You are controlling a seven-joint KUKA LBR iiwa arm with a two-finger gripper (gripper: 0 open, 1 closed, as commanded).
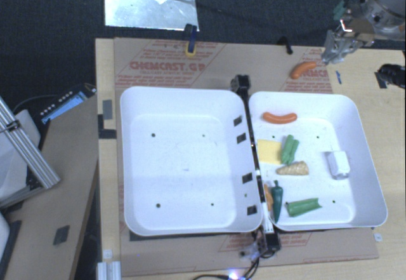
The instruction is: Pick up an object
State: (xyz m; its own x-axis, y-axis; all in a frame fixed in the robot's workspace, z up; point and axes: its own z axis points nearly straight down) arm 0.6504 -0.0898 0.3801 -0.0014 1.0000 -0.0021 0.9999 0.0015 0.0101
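where it hangs from the fingers (323, 58), the sausage (303, 70) is orange.

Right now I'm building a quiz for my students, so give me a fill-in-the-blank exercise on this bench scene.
The orange sausage lies in the ___ bin.
The yellow cheese slice touches a ___ pepper.
The second sausage lies on the cardboard, ___ the bins.
The white block lies near its bin's ___ wall.

Missing words: right; green; outside; right
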